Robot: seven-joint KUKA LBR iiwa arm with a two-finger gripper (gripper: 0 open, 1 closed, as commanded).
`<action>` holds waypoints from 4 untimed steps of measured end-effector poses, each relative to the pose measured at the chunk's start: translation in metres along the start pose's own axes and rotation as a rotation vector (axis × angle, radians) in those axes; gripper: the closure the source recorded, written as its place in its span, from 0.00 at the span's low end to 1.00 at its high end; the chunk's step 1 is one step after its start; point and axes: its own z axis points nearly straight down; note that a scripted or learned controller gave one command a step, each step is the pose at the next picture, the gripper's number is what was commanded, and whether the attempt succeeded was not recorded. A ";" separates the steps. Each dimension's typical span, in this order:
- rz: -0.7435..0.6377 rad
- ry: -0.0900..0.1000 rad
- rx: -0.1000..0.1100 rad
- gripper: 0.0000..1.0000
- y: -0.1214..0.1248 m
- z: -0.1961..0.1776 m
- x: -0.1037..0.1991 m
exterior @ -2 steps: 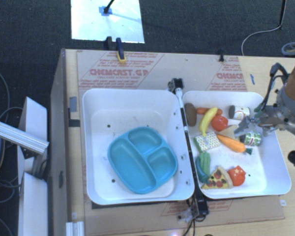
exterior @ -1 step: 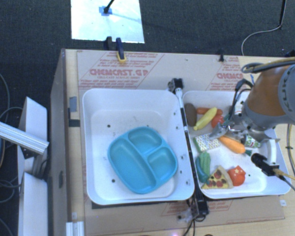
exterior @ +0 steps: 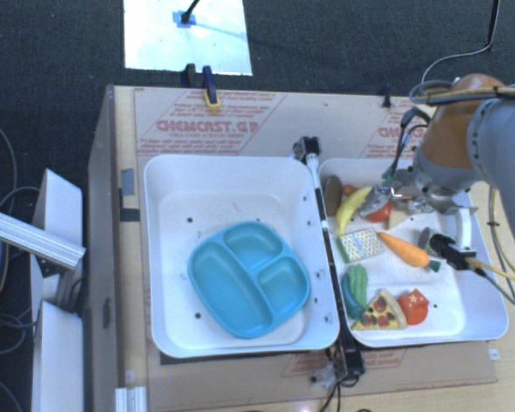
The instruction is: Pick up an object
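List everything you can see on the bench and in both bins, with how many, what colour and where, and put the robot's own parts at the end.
left bin: one, white, on the bench's left half
right bin: one, white, beside it on the right
divided plate: one, light blue, in the left bin
banana: one, yellow, far left part of the right bin
carrot: one, orange, middle of the right bin
patterned card: one, pale checked, left of the carrot
green vegetable: one, green, near left of the right bin
pizza slice: one, yellow and red, near edge of the right bin
red piece: one, red, right of the pizza slice
arm: one, grey with orange band, over the right bin
pincer: one, low at the right bin's far end, beside the banana
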 end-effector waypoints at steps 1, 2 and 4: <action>-0.002 0.002 0.002 1.00 0.001 -0.012 0.000; -0.001 0.007 0.011 1.00 0.008 -0.095 0.059; 0.003 0.005 0.016 0.00 0.032 -0.026 0.013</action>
